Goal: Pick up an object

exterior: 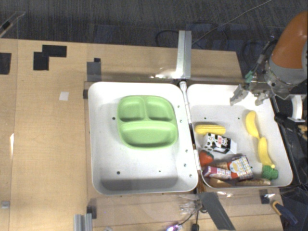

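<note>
My gripper (249,96) hangs over the back right part of the right bin (211,105), its two fingers spread open with nothing between them. Just below it lies a yellow banana (251,123), and a second banana (263,150) lies nearer the front. A yellow corn-like piece (210,129), a black and white carton (217,143), a red tomato (206,158), a colourful packet (239,166) and a green broccoli toy (270,173) crowd the bin's front half.
The left bin (103,129) holds a green divided plate (146,121). A metal post (185,52) stands behind the divider between the bins. Cables run across the floor at the back. The right bin's back left part is bare.
</note>
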Available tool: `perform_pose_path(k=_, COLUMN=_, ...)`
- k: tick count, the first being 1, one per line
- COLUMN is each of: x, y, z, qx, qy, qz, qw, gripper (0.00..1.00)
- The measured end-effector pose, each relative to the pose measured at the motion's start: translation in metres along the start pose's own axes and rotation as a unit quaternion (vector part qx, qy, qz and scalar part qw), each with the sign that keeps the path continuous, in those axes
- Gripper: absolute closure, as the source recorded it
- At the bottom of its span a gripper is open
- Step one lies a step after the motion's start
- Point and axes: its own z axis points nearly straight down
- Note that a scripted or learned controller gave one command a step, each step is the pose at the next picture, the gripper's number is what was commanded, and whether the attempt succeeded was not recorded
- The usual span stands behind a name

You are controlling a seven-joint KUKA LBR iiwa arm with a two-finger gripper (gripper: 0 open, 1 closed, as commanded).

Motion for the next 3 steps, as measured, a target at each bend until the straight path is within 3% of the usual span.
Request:
perform_pose_path(k=1, x=-0.047, y=-0.022, z=0.103, qx=-0.002, qy=-0.001, qz=-0.071, qw=0.9975, gripper=0.0)
perform_pose_path(k=2, x=-0.046, y=-0.019, z=0.09, qx=-0.006, qy=-0.002, qz=-0.071, qw=0.9974, gripper=1.0)
perform_pose_path(k=3, x=0.022, y=-0.035, z=-0.004, qx=0.0, qy=0.0, qz=0.05, qw=0.9988, gripper=1.0)
